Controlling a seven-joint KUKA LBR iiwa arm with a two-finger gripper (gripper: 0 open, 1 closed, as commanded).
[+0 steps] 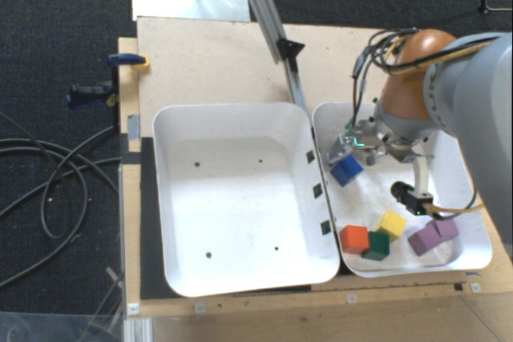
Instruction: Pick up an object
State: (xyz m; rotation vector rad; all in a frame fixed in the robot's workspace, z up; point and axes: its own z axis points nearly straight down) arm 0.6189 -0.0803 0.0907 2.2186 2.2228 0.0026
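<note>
The gripper [358,146] hangs low in the right-hand shallow white plastic bin [478,248], just above the small blue cube [346,170]; I cannot tell its state. It should centre over the cube and avoid the bin wall.

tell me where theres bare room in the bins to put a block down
The left bin offers the widest bare floor, wall to wall. In the right bin it is crowded: the blue block sits under the gripper, and the orange block, green block, yellow block and purple block line the near edge. A small patch lies between them.
</note>
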